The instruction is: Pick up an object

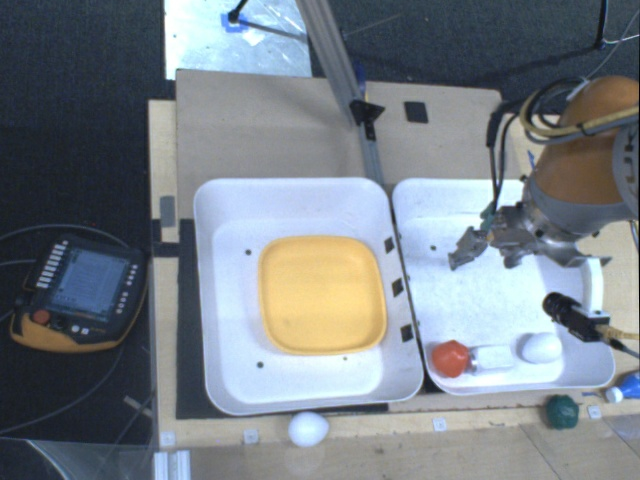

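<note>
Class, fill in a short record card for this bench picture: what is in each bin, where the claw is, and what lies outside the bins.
left bin: yellow plate, lying flat
right bin: red ball, white tube, white egg, all along the near edge
claw: above the right bin's middle, apart from the objects
outside the bins: white ball, green ball on the bench's near edge
off the bench: control pendant, on the floor

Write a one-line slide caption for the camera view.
End effector above right bin; yellow plate in left bin.
</note>
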Available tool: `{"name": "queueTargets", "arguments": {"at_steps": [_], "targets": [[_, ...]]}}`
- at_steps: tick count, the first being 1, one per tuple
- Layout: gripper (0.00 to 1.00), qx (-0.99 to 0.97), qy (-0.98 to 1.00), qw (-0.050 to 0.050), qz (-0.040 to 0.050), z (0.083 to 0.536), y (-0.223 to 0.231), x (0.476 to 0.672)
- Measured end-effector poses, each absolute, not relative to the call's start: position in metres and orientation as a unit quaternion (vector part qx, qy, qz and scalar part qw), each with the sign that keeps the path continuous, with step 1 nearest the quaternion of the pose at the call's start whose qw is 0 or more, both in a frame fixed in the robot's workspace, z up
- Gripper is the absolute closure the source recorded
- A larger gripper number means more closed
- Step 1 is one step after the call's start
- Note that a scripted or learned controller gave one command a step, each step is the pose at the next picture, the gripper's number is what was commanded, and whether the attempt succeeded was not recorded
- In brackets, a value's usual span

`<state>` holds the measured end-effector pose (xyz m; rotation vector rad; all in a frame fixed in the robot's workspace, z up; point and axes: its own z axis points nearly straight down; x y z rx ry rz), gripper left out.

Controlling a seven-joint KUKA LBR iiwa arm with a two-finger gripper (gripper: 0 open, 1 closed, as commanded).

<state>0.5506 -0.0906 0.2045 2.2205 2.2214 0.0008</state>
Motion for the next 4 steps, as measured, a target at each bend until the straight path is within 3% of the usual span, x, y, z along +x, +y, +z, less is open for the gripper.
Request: {"name": "queueTargets", "arguments": {"at_steps": [2, 3, 4], "targets": [[0.0, 0.707, 0.707, -0.002, -0.0013, 0.1, -0.108, 0.555], [0.0, 0.707, 0.707, 0.0, 0.0001, 0.09, -0.108, 0.555], [1.0, 0.707, 0.707, 0.001, 0.0007, 0.101, -0.108, 0.556]]}}
